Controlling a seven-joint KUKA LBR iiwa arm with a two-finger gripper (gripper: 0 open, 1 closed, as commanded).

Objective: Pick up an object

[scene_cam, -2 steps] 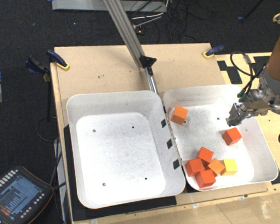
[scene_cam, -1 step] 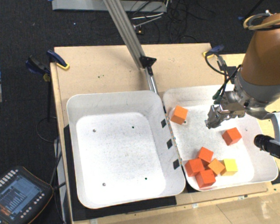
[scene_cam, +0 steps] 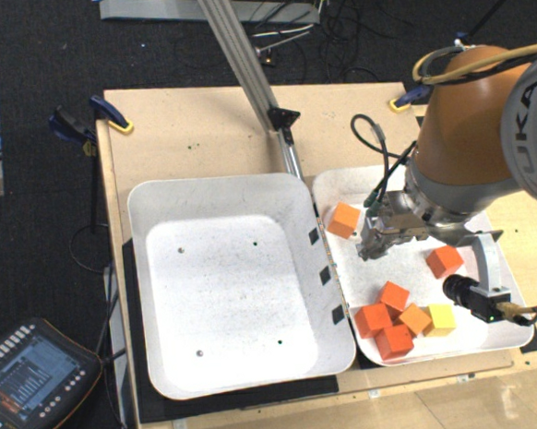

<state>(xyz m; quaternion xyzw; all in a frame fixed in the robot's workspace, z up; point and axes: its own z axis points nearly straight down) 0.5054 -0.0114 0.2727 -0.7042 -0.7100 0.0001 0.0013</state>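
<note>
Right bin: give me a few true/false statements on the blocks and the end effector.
1. All the blocks lie in the right bin. True.
2. The yellow block sits alone by the bin's far wall. False: it lies by the near rim, beside the orange-red cluster.
3. The end effector is over the left bin. False: it is over the right bin, next to a lone orange block.
4. A lone red-orange block lies apart from the cluster. True.
5. A handheld control pendant lies left of the bench. True.
</note>
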